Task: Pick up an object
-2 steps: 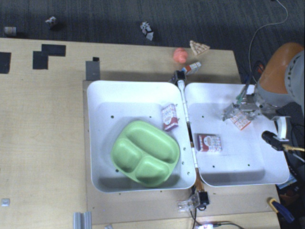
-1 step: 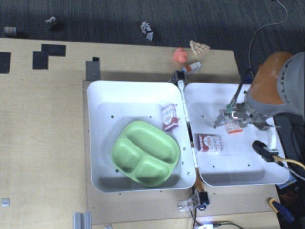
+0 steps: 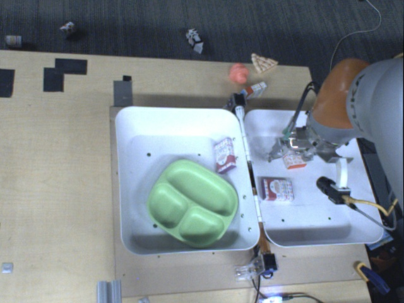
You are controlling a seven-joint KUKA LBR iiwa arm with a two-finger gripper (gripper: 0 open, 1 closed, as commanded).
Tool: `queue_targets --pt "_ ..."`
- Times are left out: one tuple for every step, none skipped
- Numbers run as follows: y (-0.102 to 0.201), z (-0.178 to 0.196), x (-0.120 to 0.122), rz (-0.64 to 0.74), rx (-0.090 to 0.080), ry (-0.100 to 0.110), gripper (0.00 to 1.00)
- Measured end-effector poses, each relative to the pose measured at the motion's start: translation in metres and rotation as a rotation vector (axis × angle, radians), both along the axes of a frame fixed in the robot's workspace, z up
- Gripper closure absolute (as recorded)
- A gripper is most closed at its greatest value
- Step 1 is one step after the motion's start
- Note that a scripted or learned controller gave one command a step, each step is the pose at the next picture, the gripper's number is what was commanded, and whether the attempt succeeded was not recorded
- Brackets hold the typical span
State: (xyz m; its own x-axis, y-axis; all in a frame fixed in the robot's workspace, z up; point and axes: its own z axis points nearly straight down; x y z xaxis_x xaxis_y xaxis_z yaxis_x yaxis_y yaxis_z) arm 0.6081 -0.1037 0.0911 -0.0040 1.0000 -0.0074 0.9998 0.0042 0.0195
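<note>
My gripper [image 3: 291, 149] hangs low over the upper middle of the right bin [image 3: 360, 226]. A small white and orange packet [image 3: 295, 162] lies right under its tip, partly hidden by it; whether they touch I cannot tell. A red and white packet [image 3: 276, 189] lies flat in the same bin, a little nearer the front. In the left bin [image 3: 132, 169], a green divided plate [image 3: 192, 201] fills the front middle. Another red and white packet [image 3: 225, 154] leans near that bin's right wall.
Behind the bins on the bench lie a pink ball [image 3: 238, 73], a toy pizza slice [image 3: 264, 62] and a small orange-capped item [image 3: 254, 91]. The grey arm with its orange band [image 3: 338, 100] reaches in from the right over the right bin's far corner.
</note>
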Motion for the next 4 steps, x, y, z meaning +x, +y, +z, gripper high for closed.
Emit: queue_targets --pt "-0.001 0.013 0.002 0.002 -0.002 -0.008 1.00" --pt "-0.041 0.087 0.038 -0.001 0.006 0.013 1.00" --pt "-0.040 0.086 0.037 0.001 0.007 0.015 0.00" --pt "-0.020 -0.005 0.055 0.002 0.007 0.014 0.00"
